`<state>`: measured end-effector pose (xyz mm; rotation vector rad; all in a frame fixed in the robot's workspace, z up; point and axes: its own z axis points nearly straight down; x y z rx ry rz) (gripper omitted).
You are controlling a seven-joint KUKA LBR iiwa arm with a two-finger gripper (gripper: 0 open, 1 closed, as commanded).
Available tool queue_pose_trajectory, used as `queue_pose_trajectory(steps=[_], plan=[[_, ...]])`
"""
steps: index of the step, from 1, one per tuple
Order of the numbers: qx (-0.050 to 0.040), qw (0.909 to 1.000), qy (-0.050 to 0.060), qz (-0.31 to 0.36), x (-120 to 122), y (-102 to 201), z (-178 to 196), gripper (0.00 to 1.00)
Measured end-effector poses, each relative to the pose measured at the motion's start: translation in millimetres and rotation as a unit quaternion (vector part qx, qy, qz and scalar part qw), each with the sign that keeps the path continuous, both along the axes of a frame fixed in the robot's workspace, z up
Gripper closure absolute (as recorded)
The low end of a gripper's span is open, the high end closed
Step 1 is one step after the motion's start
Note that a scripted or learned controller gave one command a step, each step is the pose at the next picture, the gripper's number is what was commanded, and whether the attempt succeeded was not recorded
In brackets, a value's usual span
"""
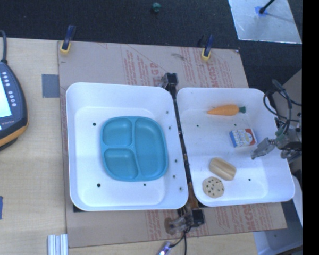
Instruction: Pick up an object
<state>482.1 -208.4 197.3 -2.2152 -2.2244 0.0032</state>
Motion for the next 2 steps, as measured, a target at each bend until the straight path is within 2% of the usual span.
queue_pose_trajectory(steps=[1, 2], plan=[[0.0004, 1.0, 0.002, 0.001, 57, 35, -96, 0.0], [-0.0005, 1.0, -0.001, 0.0, 121, 63, -105, 0.0]])
